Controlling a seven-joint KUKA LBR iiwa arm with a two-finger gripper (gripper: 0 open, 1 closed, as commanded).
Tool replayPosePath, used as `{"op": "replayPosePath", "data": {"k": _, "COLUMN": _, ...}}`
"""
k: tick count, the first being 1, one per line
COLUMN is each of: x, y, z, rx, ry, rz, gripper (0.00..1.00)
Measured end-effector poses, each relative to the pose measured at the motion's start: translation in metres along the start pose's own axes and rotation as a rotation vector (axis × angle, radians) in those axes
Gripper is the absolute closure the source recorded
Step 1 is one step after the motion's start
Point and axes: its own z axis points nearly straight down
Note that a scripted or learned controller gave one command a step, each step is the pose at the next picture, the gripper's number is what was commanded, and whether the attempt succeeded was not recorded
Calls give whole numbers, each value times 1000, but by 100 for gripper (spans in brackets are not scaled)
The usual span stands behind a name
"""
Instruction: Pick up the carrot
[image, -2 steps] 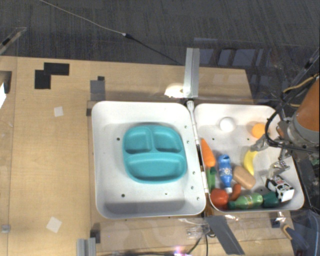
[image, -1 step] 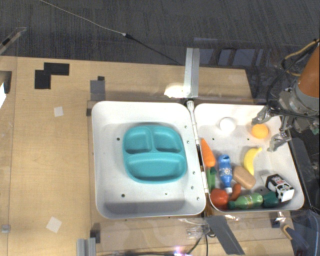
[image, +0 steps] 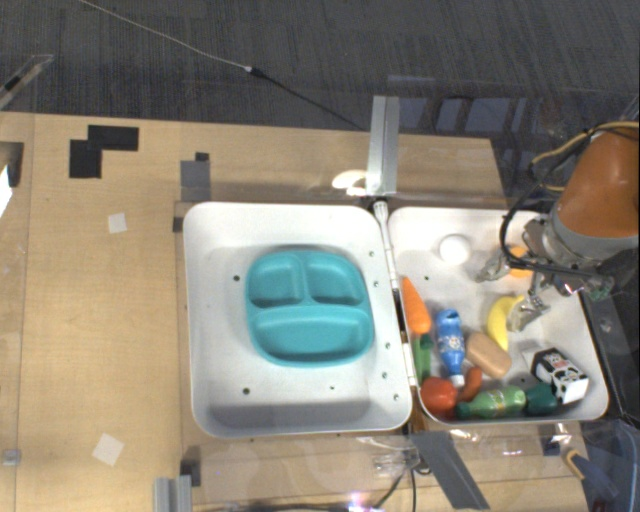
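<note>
One carrot (image: 415, 307) left of end effector (image: 512, 290)

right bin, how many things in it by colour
orange: 1, the carrot
yellow: 1, banana
blue: 1, bottle
red: 1, tomato
green: 1, bottle
tan: 1, bread roll
white: 1, round piece
black and white: 1, toy
total: 8 that I can tell apart

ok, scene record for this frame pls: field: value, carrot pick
target: carrot, right bin, against its left wall
neighbours: blue bottle, red tomato, green bottle, yellow banana
left bin: teal divided plate
gripper: over right bin, above banana, right of carrot, apart from it
carrot held: no
</note>
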Motion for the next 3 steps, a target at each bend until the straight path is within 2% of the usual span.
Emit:
{"op": "replayPosePath", "data": {"k": 1, "x": -58, "y": -26, "z": -99, "rx": 8, "ry": -13, "rz": 293, "gripper": 0}}
{"op": "replayPosePath", "data": {"k": 2, "x": -58, "y": -27, "z": -33, "rx": 8, "ry": -12, "rz": 280, "gripper": 0}}
{"op": "replayPosePath", "data": {"k": 3, "x": -61, "y": -22, "z": -146, "rx": 9, "ry": -17, "rz": 474, "gripper": 0}}
